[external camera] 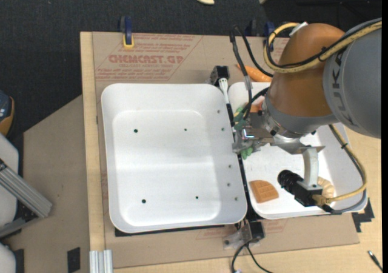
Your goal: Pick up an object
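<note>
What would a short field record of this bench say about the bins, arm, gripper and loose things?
bins: white left bin and right bin, side by side
arm: grey with orange band, reaching from the right over the right bin
gripper: low by the right bin's left wall
tan flat piece: in the right bin near its front, apart from the gripper
orange thing: at the right bin's far end, partly hidden by the arm
</note>
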